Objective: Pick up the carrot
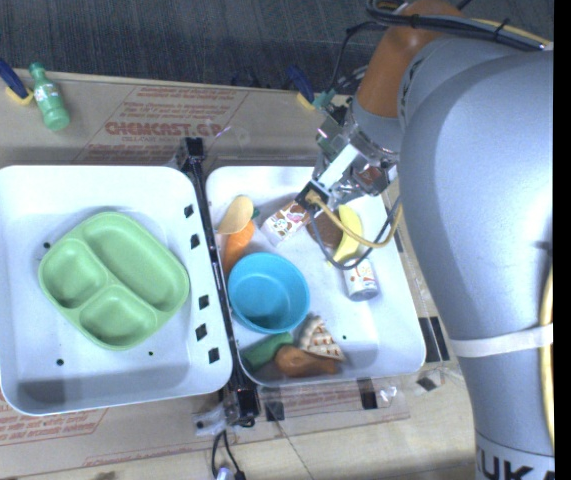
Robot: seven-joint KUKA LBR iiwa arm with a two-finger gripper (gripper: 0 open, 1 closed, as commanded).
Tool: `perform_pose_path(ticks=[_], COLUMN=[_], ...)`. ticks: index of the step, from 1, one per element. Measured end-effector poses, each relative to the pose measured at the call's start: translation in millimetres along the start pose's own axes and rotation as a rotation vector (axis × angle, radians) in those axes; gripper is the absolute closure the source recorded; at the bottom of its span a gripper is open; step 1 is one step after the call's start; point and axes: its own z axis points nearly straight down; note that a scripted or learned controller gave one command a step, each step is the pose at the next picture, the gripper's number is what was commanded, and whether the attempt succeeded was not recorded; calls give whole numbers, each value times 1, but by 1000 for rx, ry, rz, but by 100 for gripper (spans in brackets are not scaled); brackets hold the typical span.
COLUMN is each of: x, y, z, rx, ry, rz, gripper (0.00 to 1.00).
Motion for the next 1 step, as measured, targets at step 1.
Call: perform_pose_path(ticks=[1], x=[2], y=[-28], z=[87], rx=[-11], ry=[9], rz=[181], gripper=[100])
